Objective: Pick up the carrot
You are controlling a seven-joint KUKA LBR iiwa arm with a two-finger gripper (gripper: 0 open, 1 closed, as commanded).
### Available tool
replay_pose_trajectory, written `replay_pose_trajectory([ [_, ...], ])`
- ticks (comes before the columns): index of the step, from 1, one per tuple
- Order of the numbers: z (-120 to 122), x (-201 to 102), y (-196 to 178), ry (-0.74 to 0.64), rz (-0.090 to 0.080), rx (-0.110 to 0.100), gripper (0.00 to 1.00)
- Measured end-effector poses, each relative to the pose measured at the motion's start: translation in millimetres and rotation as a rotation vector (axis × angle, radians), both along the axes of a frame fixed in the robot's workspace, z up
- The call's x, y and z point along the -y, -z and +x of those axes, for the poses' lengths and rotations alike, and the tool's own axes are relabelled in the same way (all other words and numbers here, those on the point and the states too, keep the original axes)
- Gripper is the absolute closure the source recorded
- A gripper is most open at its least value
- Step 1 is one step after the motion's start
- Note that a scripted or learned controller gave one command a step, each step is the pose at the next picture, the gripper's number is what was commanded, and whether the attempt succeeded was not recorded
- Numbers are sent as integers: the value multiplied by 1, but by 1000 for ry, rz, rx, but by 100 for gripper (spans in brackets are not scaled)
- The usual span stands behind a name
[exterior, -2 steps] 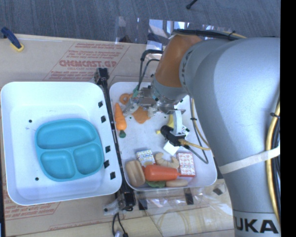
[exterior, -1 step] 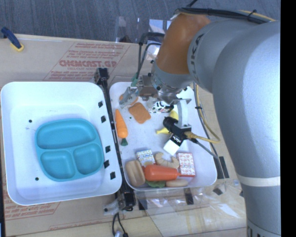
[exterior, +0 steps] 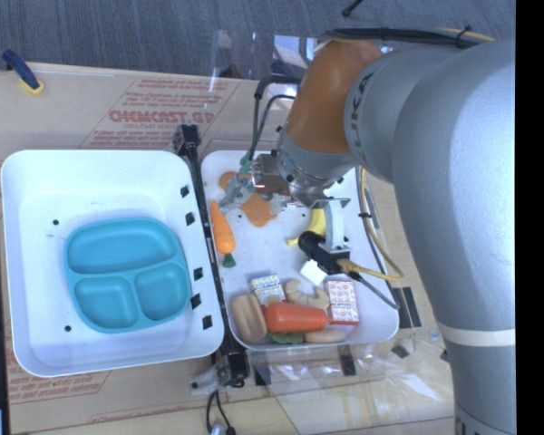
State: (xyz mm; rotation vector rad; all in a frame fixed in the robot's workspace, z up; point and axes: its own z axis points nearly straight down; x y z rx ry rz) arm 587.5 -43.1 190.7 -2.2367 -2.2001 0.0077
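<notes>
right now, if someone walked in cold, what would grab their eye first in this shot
The big grey arm with its orange band fills the right side, reaching down over the right bin. In the left bin lies a bright blue divided tray. The carrot lies along the right bin's left wall, and a heap of toy food crowds its near end.

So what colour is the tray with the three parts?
Light blue. The divided tray in the left bin shows clearly in the camera view.
</notes>
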Motion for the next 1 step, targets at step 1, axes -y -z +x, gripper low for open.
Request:
replay_pose_trajectory([
  [1, -8, -17, 1, 80, 0, -4, 0],
])
